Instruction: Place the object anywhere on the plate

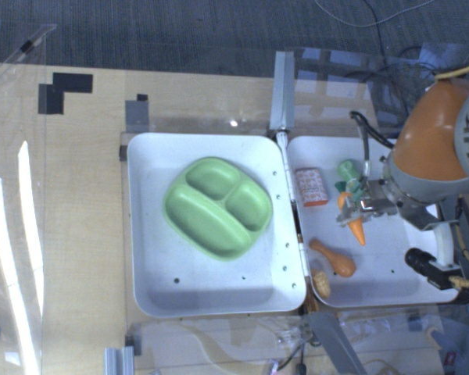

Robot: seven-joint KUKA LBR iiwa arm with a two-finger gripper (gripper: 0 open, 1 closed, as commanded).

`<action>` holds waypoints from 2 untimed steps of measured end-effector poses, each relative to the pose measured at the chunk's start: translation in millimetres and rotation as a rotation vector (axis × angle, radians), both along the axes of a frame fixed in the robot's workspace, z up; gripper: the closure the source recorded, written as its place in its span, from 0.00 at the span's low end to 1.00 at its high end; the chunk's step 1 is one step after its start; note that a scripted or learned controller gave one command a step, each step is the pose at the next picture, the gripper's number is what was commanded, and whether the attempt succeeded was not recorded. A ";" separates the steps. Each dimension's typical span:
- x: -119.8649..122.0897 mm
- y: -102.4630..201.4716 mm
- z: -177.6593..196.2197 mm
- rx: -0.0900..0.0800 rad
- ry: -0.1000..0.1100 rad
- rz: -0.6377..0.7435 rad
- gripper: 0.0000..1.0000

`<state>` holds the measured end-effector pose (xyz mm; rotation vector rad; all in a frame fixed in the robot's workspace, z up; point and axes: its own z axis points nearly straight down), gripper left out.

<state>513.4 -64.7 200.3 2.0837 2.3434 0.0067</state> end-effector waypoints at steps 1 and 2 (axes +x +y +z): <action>37.7 53.3 -15.4 0.001 0.003 -0.052 1.00; 47.5 105.8 -15.8 0.001 0.004 -0.127 1.00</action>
